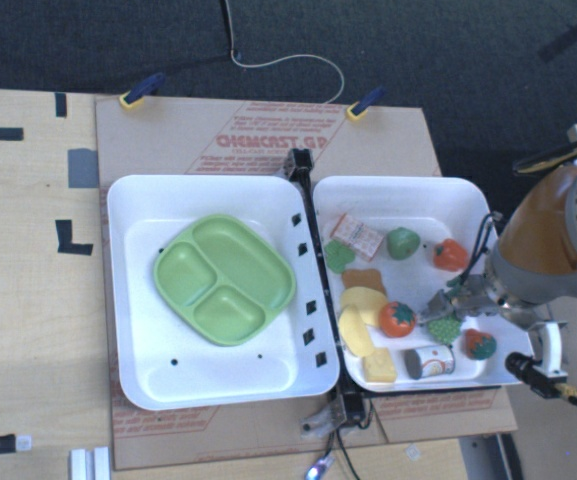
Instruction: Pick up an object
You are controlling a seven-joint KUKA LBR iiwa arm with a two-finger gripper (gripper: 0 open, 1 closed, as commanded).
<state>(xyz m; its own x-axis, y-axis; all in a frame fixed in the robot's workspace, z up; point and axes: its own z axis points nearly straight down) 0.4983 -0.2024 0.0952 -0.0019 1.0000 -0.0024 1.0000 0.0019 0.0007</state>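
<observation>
So nearest you, the can [430, 361] lay on its side along the right bin's [473, 196] front wall, long axis running left-right. Just behind it the end effector [452, 308] was low over the green bumpy toy [445, 329], with the tomato [398, 319] just to its left. Couldn't tell if it was apart or together. Further back sat the green ball [402, 243].
</observation>
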